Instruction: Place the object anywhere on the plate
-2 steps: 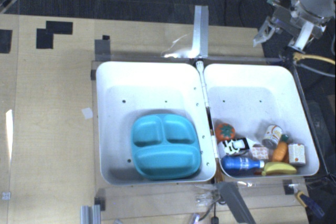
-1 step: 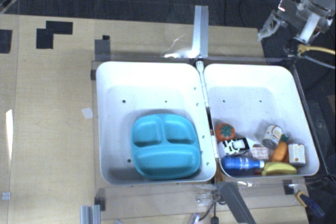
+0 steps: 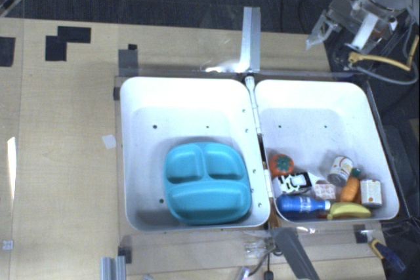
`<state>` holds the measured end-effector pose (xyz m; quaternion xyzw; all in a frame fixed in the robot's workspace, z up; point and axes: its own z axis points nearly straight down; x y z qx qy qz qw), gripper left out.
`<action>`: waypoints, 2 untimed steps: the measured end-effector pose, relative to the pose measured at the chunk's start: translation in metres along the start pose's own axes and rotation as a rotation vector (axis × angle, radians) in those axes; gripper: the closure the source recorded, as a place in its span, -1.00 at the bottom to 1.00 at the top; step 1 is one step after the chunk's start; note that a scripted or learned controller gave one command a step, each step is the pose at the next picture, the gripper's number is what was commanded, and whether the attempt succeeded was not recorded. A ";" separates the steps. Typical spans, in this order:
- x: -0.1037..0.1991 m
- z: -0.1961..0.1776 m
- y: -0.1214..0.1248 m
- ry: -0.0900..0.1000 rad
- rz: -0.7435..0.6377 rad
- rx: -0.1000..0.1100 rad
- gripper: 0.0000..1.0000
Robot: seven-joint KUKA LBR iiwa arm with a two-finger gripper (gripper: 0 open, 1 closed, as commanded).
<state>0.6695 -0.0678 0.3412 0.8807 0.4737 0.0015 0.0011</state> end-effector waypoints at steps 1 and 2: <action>0.017 0.047 -0.012 0.000 0.191 0.001 -1.00; 0.043 0.024 -0.033 0.001 0.223 0.000 -1.00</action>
